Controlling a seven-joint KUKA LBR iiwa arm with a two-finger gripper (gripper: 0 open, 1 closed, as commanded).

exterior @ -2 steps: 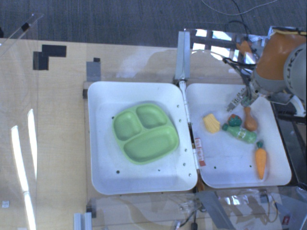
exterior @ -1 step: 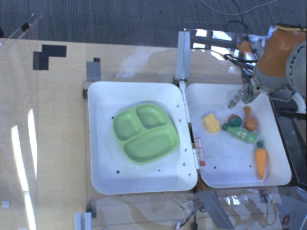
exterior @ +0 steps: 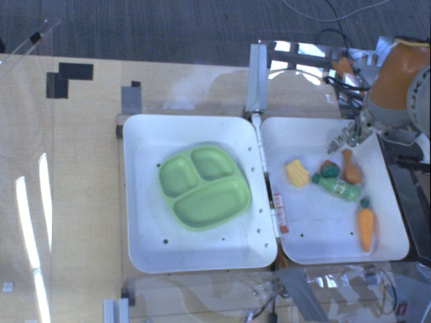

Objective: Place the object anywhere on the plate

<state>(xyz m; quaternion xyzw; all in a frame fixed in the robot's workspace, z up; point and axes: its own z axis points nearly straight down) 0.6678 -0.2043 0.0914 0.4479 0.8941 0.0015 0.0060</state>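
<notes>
A green plate [exterior: 204,186] with three compartments lies in the middle of the left bin [exterior: 145,247]. In the right bin [exterior: 316,237] lie a yellow corn piece [exterior: 297,173], a small red and green toy [exterior: 328,169], a brown drumstick [exterior: 351,169], a green bottle-shaped toy [exterior: 341,189] and an orange carrot [exterior: 366,227]. My gripper [exterior: 345,140] hangs over the far right part of the right bin, just beyond the drumstick's thin end. It looks open, with nothing between its fingers.
A metal divider [exterior: 267,180] runs between the two bins. Cables and a metal bracket [exterior: 296,52] sit behind the right bin. The arm's orange band [exterior: 397,73] is at the far right.
</notes>
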